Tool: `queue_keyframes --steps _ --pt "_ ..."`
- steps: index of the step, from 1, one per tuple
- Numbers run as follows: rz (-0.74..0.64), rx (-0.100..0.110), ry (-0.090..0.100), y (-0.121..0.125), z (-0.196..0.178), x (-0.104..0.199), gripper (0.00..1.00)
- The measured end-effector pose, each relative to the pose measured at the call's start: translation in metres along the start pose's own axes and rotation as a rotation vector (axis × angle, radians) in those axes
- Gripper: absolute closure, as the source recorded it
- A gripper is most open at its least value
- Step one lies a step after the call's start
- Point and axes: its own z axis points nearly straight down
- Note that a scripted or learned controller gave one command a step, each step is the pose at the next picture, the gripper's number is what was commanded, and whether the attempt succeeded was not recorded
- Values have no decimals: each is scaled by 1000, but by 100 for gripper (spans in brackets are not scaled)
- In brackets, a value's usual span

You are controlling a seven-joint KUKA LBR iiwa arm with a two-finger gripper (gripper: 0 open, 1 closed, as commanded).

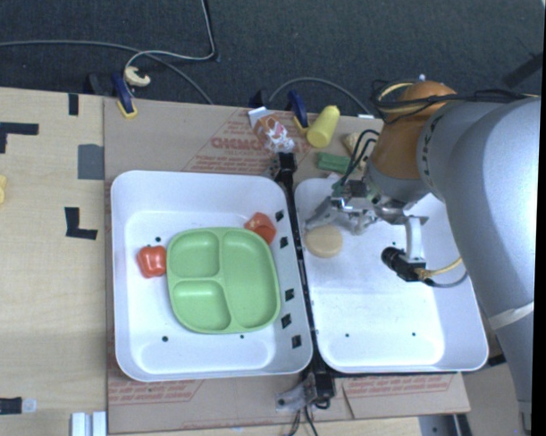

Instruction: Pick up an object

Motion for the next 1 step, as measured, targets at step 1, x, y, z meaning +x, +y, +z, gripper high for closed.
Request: queue_keyframes --steps 1 --pt "-1 14 1 11 6 1 0"
